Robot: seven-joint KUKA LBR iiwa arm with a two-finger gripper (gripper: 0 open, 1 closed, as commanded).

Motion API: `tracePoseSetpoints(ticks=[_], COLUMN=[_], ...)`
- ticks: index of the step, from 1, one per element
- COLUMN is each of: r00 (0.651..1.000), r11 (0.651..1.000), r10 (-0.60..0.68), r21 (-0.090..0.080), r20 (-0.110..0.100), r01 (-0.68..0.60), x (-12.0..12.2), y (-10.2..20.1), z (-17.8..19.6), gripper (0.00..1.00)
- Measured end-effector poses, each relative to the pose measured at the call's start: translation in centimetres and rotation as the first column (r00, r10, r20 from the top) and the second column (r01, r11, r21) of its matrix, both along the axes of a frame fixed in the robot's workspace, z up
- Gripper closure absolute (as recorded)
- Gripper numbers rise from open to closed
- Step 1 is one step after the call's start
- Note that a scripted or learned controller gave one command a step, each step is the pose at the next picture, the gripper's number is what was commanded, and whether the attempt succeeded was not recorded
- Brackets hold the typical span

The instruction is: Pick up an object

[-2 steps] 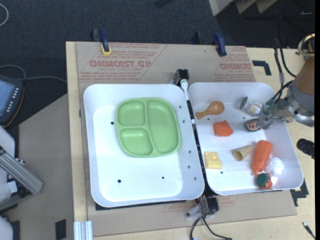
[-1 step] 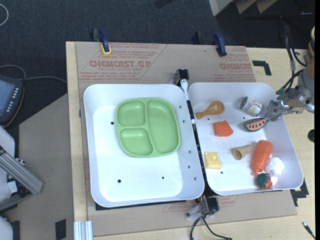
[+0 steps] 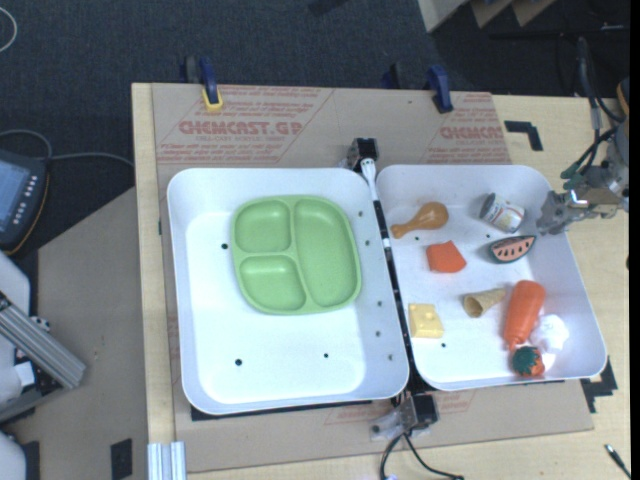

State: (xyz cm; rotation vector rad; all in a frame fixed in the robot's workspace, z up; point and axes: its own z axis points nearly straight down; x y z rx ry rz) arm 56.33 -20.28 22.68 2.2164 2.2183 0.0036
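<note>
The right bin (image 3: pixel 585 313) holds several toy foods: a tan drumstick (image 3: pixel 420 218), an orange wedge (image 3: pixel 446 257), a small silver can (image 3: pixel 500 211), a watermelon slice (image 3: pixel 511 248), a cone (image 3: pixel 484 301), a yellow cheese piece (image 3: pixel 426 320), an orange carrot (image 3: pixel 522 313) and a white lump (image 3: pixel 551 332). A small green and red piece (image 3: pixel 527 361) lies at the front. My gripper (image 3: pixel 553 214) hangs over the bin's far right rim, just right of the can and above the watermelon slice. Nothing shows in its grasp.
The left bin (image 3: pixel 200 348) carries a green divided plate (image 3: pixel 297 253) in its far half. The two bins meet along a rim at the middle (image 3: pixel 385 268). Blue clamps (image 3: pixel 437 86) hold the board at the back edge. A grey device sits at the far left.
</note>
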Motion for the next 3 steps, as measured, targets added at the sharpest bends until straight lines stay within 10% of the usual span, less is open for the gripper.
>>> tracePoseSetpoints(ticks=[3], r00=[1.000], r11=[1.000], r10=[0.006], r21=[0.004], r20=[-0.004], r01=[-0.006], x=[-1.0], y=[17.7], z=[0.8], gripper=[1.00])
